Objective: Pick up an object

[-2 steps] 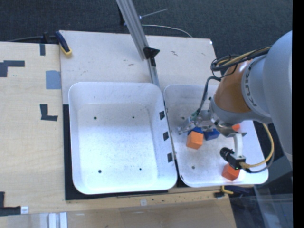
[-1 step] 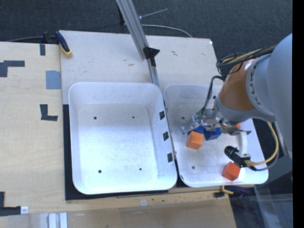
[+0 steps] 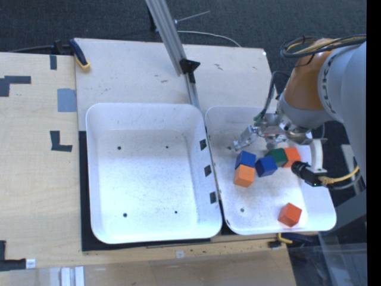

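Several small blocks lie in the right bin (image 3: 309, 222). A blue block (image 3: 245, 158) sits above an orange block (image 3: 243, 176). Just to their right a second blue block (image 3: 266, 166), a green block (image 3: 277, 156) and an orange block (image 3: 292, 155) form a tight cluster. A red-orange block (image 3: 290, 214) lies alone near the front right corner. My gripper (image 3: 255, 140) hangs over the bin's back middle, just behind the blue and green blocks. It stands open with nothing between its fingers.
The left bin (image 3: 95, 159) adjoins the right one along a shared wall. A slanted metal pole (image 3: 169, 31) comes down from the top to the bins' back edge. A yellow cable (image 3: 339, 180) runs along the right bin's right rim.
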You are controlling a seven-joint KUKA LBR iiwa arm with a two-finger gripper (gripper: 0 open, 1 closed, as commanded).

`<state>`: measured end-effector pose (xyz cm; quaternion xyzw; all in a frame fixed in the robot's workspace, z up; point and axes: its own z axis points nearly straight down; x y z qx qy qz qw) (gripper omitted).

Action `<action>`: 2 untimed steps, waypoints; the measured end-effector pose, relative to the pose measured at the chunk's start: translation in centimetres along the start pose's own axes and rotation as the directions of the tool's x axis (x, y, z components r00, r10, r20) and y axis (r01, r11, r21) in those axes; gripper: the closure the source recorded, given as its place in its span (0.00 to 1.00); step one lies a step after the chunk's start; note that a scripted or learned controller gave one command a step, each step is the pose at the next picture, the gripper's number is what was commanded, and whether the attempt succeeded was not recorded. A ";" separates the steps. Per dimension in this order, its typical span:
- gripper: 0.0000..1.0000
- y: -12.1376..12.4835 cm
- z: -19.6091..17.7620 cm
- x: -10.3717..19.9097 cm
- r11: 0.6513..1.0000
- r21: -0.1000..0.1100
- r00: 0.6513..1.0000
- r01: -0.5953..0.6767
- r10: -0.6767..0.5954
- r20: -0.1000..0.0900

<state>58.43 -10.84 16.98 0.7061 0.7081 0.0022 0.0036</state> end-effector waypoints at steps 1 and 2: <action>0.00 -0.4 -2.4 3.0 1.000 0.008 1.000 0.001 -0.001 -0.003; 0.00 -0.7 5.3 1.8 1.000 -0.011 1.000 0.000 0.000 0.003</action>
